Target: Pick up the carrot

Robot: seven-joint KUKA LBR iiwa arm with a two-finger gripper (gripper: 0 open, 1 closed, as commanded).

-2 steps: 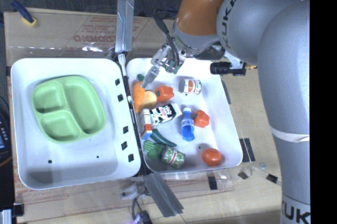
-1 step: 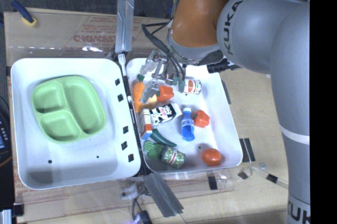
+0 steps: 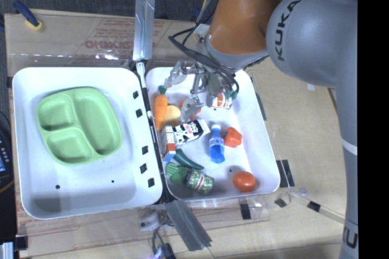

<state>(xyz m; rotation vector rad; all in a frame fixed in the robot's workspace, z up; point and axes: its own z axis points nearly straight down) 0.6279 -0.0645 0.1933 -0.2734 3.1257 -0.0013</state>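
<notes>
Arm (image 3: 316, 27) reached in from the right over the right bin (image 3: 262, 148), its gripper (image 3: 196, 92) hanging above the bin's far end; whether it was open or closed could not be told. Carrot (image 3: 160, 110) lay just left of and below the gripper, against the bin's left wall, untouched.

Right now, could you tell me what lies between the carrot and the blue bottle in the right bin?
In the camera view, a small black-and-white carton lies between the carrot and the blue bottle.
</notes>
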